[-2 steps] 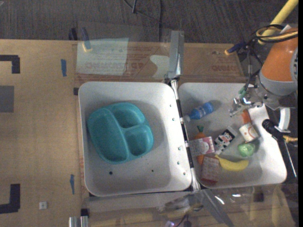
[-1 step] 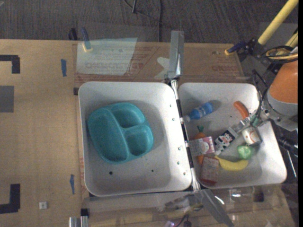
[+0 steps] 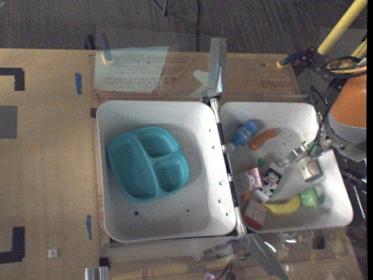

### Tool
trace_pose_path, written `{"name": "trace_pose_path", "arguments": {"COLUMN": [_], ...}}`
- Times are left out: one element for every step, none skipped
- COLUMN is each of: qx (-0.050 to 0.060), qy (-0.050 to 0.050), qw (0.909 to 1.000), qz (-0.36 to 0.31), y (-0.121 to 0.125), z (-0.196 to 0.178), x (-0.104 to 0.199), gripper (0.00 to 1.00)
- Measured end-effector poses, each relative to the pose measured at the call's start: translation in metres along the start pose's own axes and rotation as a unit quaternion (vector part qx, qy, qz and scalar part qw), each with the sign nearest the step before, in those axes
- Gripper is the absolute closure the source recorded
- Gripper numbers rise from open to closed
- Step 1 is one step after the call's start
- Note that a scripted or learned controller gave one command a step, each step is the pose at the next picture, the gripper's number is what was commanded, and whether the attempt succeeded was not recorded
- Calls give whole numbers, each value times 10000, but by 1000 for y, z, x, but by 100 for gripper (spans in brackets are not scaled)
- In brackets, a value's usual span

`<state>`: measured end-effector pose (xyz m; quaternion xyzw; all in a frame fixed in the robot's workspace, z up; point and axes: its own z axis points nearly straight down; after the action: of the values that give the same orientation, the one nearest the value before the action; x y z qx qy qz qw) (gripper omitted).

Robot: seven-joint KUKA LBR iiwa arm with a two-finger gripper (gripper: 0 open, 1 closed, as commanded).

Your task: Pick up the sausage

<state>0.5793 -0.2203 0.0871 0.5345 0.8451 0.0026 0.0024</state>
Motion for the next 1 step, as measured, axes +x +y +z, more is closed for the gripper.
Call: {"name": "trace_pose_path", "arguments": {"qx": [15], "qy": [-9], "qw": [9985], "qz": [-544], "y": [91], "z": [2], "x": [11], "gripper": [0]}}
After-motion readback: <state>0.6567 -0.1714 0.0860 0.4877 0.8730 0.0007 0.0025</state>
